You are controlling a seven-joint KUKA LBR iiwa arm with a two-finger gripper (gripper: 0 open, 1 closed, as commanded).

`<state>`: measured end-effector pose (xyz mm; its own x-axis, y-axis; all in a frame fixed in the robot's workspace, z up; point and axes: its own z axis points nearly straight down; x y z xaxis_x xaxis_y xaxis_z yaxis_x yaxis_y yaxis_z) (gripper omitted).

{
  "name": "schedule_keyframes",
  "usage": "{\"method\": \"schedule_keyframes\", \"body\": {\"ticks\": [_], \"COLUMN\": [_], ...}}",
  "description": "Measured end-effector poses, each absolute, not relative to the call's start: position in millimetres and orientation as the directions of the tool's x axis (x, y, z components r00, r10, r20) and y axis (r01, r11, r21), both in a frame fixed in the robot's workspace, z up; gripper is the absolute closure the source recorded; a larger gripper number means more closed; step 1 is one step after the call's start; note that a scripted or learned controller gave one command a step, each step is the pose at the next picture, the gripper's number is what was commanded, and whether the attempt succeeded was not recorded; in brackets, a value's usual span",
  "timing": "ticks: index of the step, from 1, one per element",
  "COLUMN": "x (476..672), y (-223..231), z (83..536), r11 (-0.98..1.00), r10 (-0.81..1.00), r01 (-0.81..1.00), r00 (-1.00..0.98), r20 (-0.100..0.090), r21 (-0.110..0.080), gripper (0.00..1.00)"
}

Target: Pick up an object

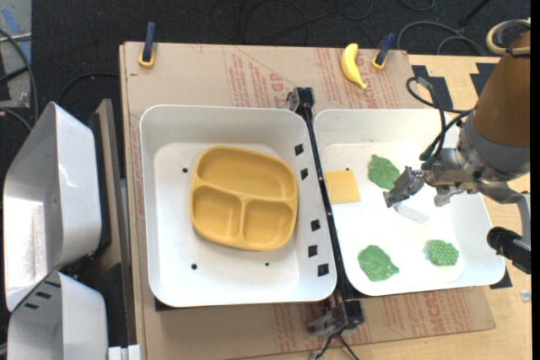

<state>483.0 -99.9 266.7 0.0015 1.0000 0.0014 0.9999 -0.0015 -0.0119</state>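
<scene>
The right bin (pixel 354 131) holds a flat yellow square (pixel 342 187), a green leafy piece (pixel 384 172) near its middle, another green leafy piece (pixel 376 262) at the front, and a small bumpy green piece (pixel 442 252) at the front right. My gripper (pixel 420 194) hangs over the middle of this bin, just right of the upper green piece. Its two dark fingers stand apart, open, with nothing between them. A small pale flat shape (pixel 413 213) lies on the bin floor just below the gripper.
The left bin (pixel 160 181) holds a yellow divided plate (pixel 245 198). A toy banana (pixel 354 66) lies on the bench behind the right bin. Blue clamps (pixel 148 43) grip the back edge. White tubs (pixel 51 181) stand at the far left.
</scene>
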Motion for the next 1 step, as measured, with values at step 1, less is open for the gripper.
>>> {"method": "schedule_keyframes", "body": {"ticks": [1], "x": [484.9], "y": [-99.7], "z": [272.2], "r11": [0.001], "r10": [1.0], "r01": [1.0], "r00": [-0.001], "r20": [0.0], "r21": [-0.001], "gripper": [0.0]}}
